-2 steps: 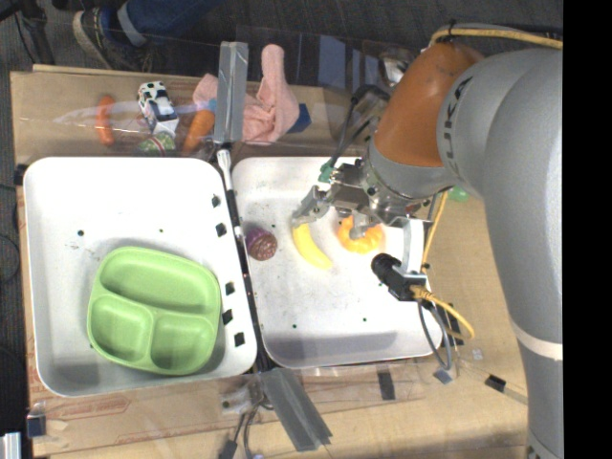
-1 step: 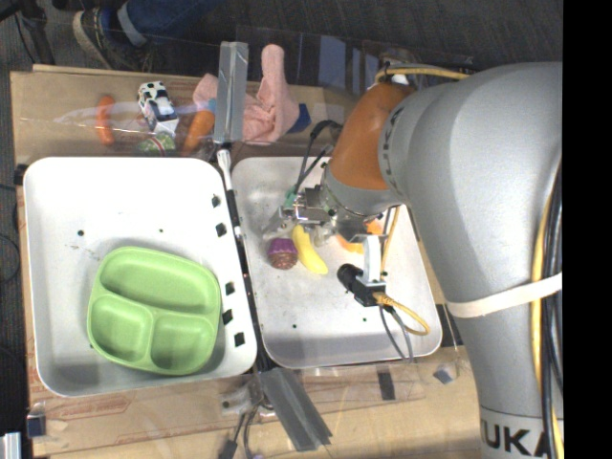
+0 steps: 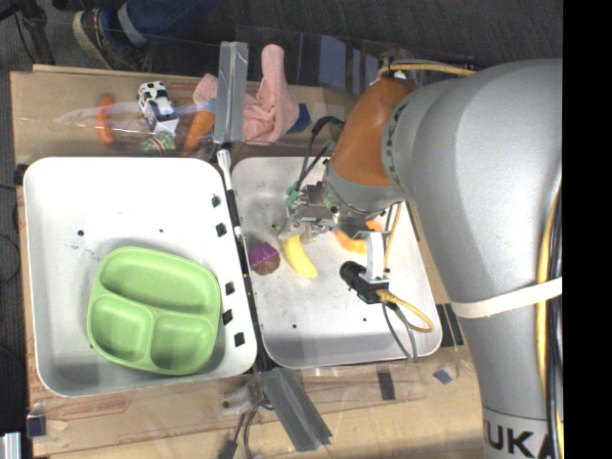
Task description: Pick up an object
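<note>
Green divided tray (image 3: 155,308) in the left bin (image 3: 57,208). Right bin (image 3: 316,338) holds a purple toy (image 3: 264,257) beside a yellow banana (image 3: 300,257). Gripper (image 3: 308,216) hovers just above the banana. Arm (image 3: 488,180) reads "UKA".

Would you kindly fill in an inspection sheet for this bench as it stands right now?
Surface: wooden bench bearing two shallow white bins side by side, left bin and right bin.
Job's things: yellow banana, purple object and orange object lie in the right bin.
Clutter: green divided tray in the left bin; pink cloth and small toys on the bench behind the bins.
Grippers: claw low over the right bin, just above the banana; finger state hidden.
Cables: black cables at the wrist; yellow cable over the right bin's edge.
Surroundings: a person's shoe on the dark floor.
</note>
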Available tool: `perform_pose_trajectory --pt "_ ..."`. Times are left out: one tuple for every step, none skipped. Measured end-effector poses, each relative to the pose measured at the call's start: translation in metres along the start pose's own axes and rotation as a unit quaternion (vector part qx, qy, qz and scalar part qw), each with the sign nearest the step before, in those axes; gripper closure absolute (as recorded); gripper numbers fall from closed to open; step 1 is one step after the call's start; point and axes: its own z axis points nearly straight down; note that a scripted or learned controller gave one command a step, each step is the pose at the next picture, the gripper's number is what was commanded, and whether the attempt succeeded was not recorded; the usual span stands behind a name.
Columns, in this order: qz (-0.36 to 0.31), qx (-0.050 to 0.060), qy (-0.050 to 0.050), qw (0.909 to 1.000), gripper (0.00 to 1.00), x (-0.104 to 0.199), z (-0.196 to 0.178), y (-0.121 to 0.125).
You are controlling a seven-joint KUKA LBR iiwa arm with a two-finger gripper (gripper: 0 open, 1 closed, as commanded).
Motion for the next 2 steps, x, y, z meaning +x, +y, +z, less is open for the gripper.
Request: perform_pose_trajectory --pt "-0.028 -0.004 -0.001 0.9996 1.0 0.013 -0.101 -0.045" --pt "-0.03 -0.004 -0.001 0.9995 1.0 0.003 0.019 -0.082"
